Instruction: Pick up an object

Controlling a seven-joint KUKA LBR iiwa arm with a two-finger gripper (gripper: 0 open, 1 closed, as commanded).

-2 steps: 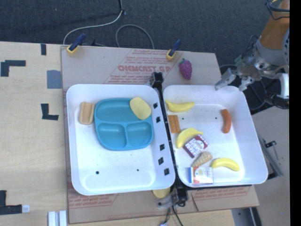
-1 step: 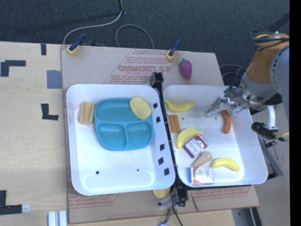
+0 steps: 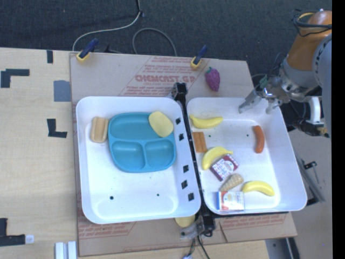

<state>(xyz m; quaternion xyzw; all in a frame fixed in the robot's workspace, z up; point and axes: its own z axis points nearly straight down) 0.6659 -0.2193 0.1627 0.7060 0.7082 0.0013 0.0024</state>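
From above, a brown cardboard sheet [image 3: 161, 77] covers a pale wood bench [image 3: 32, 161], with dark carpet [image 3: 161, 9] behind. The gripper [image 3: 260, 100] hangs over the right bin's [image 3: 288, 161] far rim, fingers spread apart and empty. In that bin lie a hot dog [image 3: 259, 138], bananas and small packets. The left bin [image 3: 86, 161] holds a blue divided tray [image 3: 142, 142].

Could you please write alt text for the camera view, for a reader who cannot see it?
A grey arm's gripper, fingers spread and holding nothing, hovers over the far edge of the right bin, which holds three bananas, a sausage and small packets. The left bin holds a blue tray.
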